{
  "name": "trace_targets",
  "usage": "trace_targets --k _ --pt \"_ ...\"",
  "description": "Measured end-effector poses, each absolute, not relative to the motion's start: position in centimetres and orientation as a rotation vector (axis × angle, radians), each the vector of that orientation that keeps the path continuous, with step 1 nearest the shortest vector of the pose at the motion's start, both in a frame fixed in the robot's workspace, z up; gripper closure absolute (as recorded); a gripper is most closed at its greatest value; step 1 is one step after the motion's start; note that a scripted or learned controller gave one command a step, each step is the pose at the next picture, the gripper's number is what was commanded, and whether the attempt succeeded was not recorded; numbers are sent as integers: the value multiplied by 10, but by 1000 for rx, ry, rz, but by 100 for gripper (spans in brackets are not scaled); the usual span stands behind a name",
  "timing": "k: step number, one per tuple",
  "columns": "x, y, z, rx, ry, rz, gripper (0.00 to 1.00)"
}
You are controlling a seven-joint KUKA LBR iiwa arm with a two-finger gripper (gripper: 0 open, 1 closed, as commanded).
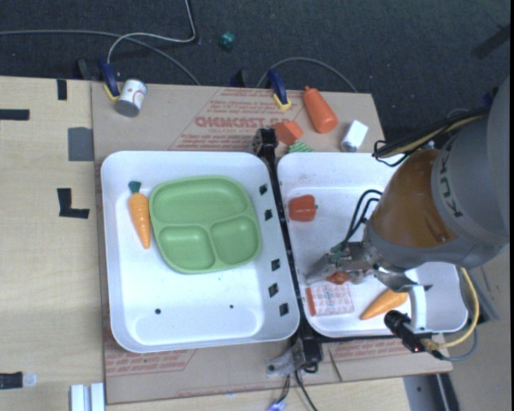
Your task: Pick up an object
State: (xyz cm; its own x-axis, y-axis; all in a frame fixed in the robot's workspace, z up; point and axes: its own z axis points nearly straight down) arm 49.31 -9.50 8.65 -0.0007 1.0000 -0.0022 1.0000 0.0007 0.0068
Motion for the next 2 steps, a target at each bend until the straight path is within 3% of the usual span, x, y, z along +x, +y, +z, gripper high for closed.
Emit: trace_targets --k 1,2 --pt "493 -95 96 2218 2219 5 100" --pt "551 -36 184 2220 2224 0 100"
